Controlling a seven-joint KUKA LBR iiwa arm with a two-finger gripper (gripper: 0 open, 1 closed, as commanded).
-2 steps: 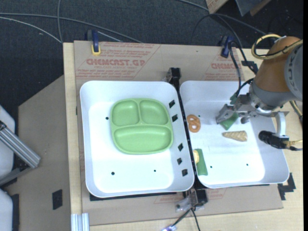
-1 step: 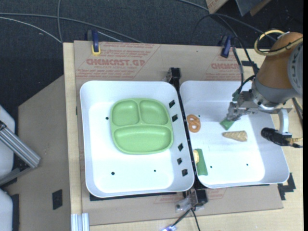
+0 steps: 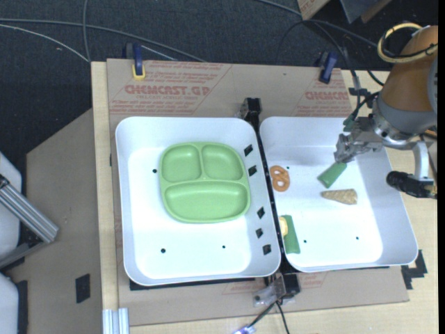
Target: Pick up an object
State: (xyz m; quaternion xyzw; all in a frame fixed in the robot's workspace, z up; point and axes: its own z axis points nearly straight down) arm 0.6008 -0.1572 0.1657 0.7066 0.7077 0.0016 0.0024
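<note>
The slim green wedge-shaped block (image 3: 332,174) sits tilted in the right white bin (image 3: 389,249), its upper end right under the grey two-finger gripper (image 3: 350,147), touching or nearly so. Whether anything is clamped, I cannot tell. Risk: a grip on just that tip could slip. Just beside lie 1 tan cone piece (image 3: 340,196) and 1 orange pretzel-shaped toy (image 3: 279,178).

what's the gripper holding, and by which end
The gripper appears to grip the green block by its upper end; the block hangs tilted over the right bin.
</note>
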